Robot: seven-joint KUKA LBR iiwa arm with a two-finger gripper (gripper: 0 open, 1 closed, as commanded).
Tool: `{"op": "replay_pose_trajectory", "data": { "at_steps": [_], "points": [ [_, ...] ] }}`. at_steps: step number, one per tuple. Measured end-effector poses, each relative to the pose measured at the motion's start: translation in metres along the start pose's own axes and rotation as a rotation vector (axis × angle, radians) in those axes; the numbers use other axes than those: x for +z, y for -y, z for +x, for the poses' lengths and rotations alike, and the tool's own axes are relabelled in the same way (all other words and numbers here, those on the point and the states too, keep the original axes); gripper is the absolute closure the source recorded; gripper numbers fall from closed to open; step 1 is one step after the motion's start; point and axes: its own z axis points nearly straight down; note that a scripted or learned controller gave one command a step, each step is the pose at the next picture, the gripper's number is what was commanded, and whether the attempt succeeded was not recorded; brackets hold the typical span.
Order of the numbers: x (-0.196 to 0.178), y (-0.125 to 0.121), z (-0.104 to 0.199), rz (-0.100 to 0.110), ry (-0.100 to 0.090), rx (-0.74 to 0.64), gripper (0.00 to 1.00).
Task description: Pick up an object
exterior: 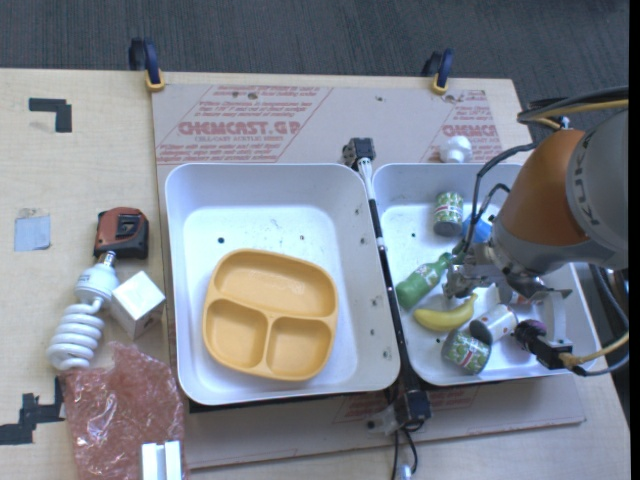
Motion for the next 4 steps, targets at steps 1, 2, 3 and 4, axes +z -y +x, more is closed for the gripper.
{"op": "replay_pose_trajectory", "data": {
  "at_steps": [1, 2, 3, 4],
  "points": [
    [-0.001, -0.077, -0.059, -0.002, 0.001, -0.003, 0.0],
    [0.0, -0.039, -0.035, -0.001, 0.001, 0.0, 0.0],
    [0.001, -0.09, -0.083, 0.009, -0.006, -0.003, 0.0],
    [0.0, -0.058, -0.06, -0.001, 0.001, 0.0, 0.0]
  ]
}}
